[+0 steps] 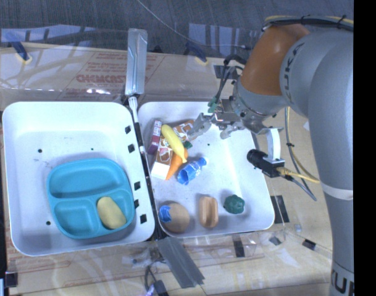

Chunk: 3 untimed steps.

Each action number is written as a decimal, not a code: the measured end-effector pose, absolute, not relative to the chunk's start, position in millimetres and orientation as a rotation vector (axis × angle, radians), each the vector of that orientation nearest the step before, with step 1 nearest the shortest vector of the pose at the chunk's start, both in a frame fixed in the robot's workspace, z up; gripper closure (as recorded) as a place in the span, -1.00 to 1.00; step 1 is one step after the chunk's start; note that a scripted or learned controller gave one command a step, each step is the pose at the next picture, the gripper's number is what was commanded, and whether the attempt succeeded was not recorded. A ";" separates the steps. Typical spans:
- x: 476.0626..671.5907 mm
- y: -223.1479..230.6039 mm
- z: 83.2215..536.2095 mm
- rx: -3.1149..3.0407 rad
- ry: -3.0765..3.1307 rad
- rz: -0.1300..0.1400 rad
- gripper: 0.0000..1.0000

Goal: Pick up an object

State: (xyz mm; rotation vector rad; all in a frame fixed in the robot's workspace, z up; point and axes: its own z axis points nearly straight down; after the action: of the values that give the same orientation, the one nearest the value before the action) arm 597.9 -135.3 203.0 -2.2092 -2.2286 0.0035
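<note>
Diagonally, the banana (pixel 174 142) is laid pointing upper-left to lower-right; the gripper (pixel 213 126) is seen spread apart, holding nothing

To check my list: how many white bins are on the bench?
2. The left bin holds a blue tray; the right bin holds the small objects, beside it. No other bin is visible.

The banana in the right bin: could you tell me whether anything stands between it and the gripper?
Nothing visible does. The gripper hangs just right of the banana, over the right bin; a carrot and blue bottle lie below it, off that line.
</note>
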 end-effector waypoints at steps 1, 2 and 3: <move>633.2 -113.1 121.8 -1.781 -2.618 -0.019 -1.00; 666.0 -116.6 110.8 -2.195 -2.275 -0.028 -1.00; 546.0 -144.9 96.6 -2.060 -2.375 0.000 -1.00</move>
State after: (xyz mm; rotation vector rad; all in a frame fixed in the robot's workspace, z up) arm 546.0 -144.9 96.6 -2.0599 -2.3752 -0.0002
